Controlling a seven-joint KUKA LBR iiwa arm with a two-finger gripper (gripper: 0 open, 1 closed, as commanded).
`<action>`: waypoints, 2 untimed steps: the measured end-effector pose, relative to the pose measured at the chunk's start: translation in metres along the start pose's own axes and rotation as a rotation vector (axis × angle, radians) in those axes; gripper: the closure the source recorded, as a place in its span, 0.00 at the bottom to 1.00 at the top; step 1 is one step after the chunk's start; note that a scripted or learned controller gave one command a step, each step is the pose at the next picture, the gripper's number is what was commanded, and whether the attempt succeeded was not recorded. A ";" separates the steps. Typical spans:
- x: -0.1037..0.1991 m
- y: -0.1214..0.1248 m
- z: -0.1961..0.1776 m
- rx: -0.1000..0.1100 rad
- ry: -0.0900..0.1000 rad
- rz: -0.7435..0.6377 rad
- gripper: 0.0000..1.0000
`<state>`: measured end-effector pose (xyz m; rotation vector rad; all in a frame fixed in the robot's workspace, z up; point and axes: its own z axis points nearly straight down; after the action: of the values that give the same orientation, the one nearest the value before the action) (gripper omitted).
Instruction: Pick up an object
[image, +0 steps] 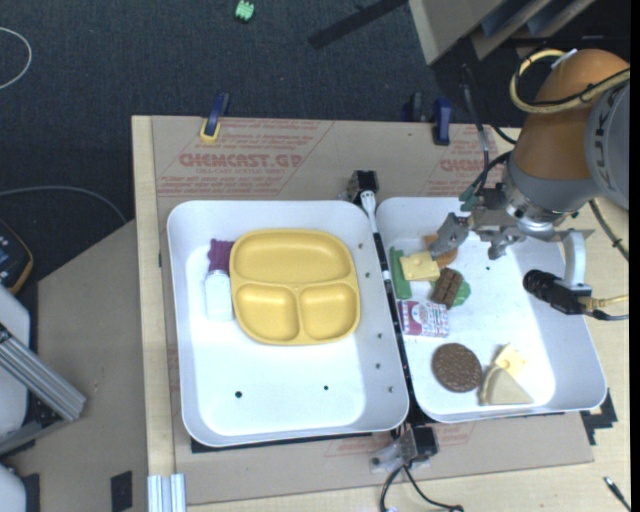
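My gripper (472, 238) hangs over the upper middle of the right bin (560, 340), open, with nothing between its fingers. Just left of it lies a small brown piece (436, 243). Below that are a yellow block with a green strip (413, 268) and a brown and green item (449, 288). Further toward the front lie a pink and white packet (423, 318), a round brown cookie (457, 367) and a pale yellow wedge (506, 378).
The left bin (290, 400) holds a yellow divided plate (295, 283), a purple item (219, 252) and a small white bottle (217, 296). A black cable fitting (548, 288) hangs over the right bin's right side. A ridge (385, 300) separates the bins.
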<state>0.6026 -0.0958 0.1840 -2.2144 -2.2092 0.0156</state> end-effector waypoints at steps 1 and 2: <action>0.000 0.003 -0.008 -0.015 -0.002 -0.002 0.00; 0.004 -0.002 0.054 -0.008 0.000 -0.002 0.00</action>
<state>0.5997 -0.0916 0.1300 -2.2166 -2.2160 0.0068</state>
